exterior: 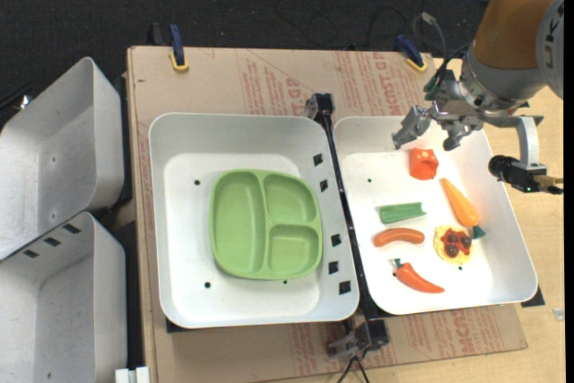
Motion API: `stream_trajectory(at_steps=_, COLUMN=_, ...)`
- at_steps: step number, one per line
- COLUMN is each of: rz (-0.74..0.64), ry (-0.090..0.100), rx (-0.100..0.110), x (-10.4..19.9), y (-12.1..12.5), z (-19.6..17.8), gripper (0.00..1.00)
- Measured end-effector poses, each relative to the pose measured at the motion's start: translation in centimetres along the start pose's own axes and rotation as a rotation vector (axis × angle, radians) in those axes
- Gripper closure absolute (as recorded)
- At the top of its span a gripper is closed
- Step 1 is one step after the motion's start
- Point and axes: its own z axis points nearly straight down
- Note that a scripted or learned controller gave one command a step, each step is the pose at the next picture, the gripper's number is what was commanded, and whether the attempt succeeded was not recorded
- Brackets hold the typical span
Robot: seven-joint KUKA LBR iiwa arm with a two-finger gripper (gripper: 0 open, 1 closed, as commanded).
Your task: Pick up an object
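The right bin [502,282] holds several toy foods: a red pepper piece [423,163], an orange carrot [461,203], a green bean strip [400,212], an orange sausage [398,237], a small pizza slice [453,243] and a red chili [417,277]. My gripper [433,129] hangs over the bin's far edge, just above and behind the red pepper piece. Its two fingers are spread apart with nothing between them. The left bin [179,148] holds a green divided plate [266,224].
Stacked white bins [54,193] stand off the bench at the left. Blue and yellow clamps [178,47] hold the cardboard sheet at the back. A black divider clip [321,106] sits between the two bins.
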Motion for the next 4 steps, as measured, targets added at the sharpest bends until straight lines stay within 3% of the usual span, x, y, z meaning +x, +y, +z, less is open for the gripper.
stream_trajectory(at_steps=1, rz=-0.002, ry=-0.001, rx=-0.013, x=0.0, y=0.2, z=-0.8, gripper=0.00)
stream_trajectory(at_steps=4, rz=-0.003, ry=0.000, rx=-0.008, x=1.7, y=-0.1, z=13.7, gripper=0.00)
